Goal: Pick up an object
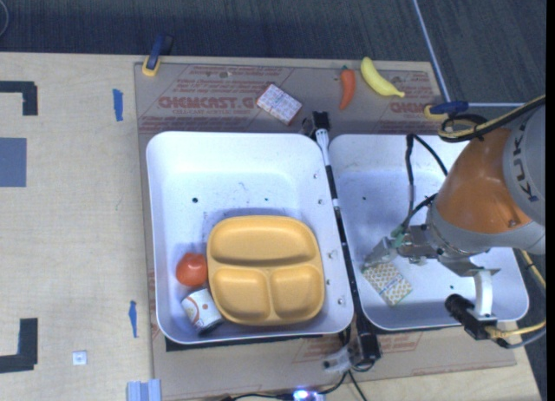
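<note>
- Down in the right bin point(512, 299), low over its floor: the pincer point(388, 256), placed there presumably for a grab at the nearest loose thing.
- Cannot tell whether apart or together; arm's bulk hides that part.
- Directly beneath and just beside the pincer tip: a small patterned packet point(388, 283), flat on the bin floor, possibly touching.
- Parked in the left bin point(165, 217), well apart: yellow divided tray point(264, 269), red ball point(192, 268), small white cup point(200, 308).
</note>
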Available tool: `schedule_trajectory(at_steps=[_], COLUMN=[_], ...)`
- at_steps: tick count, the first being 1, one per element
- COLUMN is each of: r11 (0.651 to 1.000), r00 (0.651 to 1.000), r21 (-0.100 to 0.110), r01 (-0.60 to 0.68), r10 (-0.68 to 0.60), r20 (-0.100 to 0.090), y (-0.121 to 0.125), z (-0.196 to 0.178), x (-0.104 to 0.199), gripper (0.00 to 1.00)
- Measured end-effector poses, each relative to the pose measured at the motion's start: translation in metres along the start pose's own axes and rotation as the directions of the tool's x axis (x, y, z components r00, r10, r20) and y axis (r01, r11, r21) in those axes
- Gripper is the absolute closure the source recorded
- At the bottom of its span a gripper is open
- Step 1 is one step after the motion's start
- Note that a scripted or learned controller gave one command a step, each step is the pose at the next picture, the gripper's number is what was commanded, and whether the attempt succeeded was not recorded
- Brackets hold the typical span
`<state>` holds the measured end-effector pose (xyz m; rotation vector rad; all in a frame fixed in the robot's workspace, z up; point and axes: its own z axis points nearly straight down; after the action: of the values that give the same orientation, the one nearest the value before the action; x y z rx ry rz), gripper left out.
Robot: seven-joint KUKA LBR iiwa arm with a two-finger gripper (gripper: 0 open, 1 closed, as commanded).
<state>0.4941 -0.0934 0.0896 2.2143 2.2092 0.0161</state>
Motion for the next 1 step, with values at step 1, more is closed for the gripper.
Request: schedule_trajectory(at_steps=[1], r11=[1.0], r00=[1.0], r21=[-0.002], r01=[0.001], r10=[-0.001], r20=[-0.001], y=[-0.0086], z=[-0.0002], x=[0.0], gripper=[0.0])
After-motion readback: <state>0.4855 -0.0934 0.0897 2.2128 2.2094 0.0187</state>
